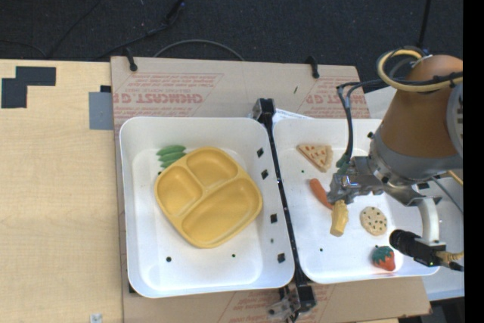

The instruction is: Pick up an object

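Gripper: the gripper (342, 191) hung low over the right bin (302, 238), at the end of the arm (420, 117) reaching in from the right; whether it was spread or pressed together could not be told.
Corn: a yellow corn cob (339, 219) lay just below the gripper, its upper end at the gripper's tip.
Carrot: an orange carrot (319, 191) lay just left of the gripper.
Wedge: a tan wedge (316, 156) lay up and to the left, apart from it.
Cookie: a cookie (373, 220) lay down and to the right.
Strawberry: a strawberry (384, 258) lay farther down to the right.
Left bin: well to the left, the left bin (140, 238) held a yellow plate (209, 196) and a green pod (171, 154).
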### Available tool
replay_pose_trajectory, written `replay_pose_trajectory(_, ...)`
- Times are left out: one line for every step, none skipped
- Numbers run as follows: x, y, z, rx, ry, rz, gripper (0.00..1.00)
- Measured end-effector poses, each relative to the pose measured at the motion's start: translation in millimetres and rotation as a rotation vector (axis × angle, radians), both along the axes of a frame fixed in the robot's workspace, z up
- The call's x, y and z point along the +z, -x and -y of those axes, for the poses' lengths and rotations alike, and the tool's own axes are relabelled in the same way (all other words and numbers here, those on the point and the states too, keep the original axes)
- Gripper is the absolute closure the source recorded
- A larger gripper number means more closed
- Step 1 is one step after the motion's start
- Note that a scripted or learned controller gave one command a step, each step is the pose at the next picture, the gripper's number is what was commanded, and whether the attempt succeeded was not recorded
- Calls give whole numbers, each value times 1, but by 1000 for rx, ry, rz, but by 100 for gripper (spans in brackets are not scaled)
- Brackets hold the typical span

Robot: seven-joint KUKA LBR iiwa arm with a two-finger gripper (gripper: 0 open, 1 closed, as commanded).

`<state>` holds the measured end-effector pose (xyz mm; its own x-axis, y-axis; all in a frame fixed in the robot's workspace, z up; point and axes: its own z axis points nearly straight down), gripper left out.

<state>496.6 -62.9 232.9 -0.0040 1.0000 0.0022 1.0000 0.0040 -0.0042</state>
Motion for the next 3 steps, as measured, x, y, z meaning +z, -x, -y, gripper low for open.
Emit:
replay_pose_trajectory(-13, -5, -51, 0, 0, -2, 100)
replay_pose_trajectory(-1, -13, -105, 1, 1, 1, 100)
replay_pose_trajectory(3, -27, -160, 2, 1, 2, 100)
